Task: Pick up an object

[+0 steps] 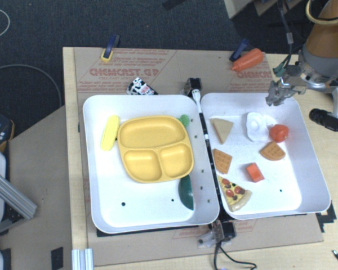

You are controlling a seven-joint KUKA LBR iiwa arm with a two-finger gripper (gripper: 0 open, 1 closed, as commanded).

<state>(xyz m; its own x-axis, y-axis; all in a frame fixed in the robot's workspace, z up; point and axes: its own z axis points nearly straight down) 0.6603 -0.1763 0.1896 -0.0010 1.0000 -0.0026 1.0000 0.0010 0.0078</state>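
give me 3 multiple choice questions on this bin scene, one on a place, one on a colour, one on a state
1. Where does the pizza slice lie?
A. in the right bin's near left corner
B. on the yellow tray
C. outside both bins

2. What colour is the divided tray in the left bin?
A. blue
B. yellow
C. red

3. Where is the tool now?
A. pressed onto the pizza slice
B. deep in the left bin
C. over the far edge of the right bin, with nothing seen between its fingers

Answers:
1 A, the slice sits by the divider at that bin's near end.
2 B, the three-compartment tray is plainly yellow.
3 C, the tool hangs by the far rim, apart from the white object and the tomato.
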